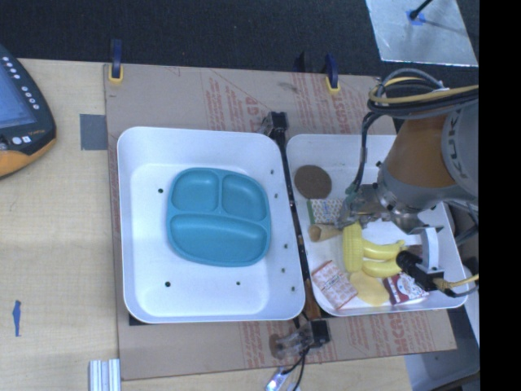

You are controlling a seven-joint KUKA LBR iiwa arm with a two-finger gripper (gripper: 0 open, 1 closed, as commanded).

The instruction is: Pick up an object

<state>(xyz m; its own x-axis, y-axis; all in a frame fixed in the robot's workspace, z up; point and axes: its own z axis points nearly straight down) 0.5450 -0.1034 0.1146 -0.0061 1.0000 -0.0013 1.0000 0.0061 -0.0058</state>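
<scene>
Camera view — left bin [138, 218]: one blue divided plate [218, 216], lying flat near its centre. Right bin [326, 147]: brown disc [313, 181], yellow bananas [370, 255], red-and-white packet [332, 282], dark red packet [404, 289] — perhaps more beneath the arm. Gripper [368, 212] low over the right bin, just above the bananas; whether its jaws are apart or together I cannot tell.

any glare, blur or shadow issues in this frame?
Camera view: even lighting, overall soft focus; left bin rim nearly blown out white; blue tray reads clean; arm shades the right bin, so the clutter under the hand looks murky.
</scene>
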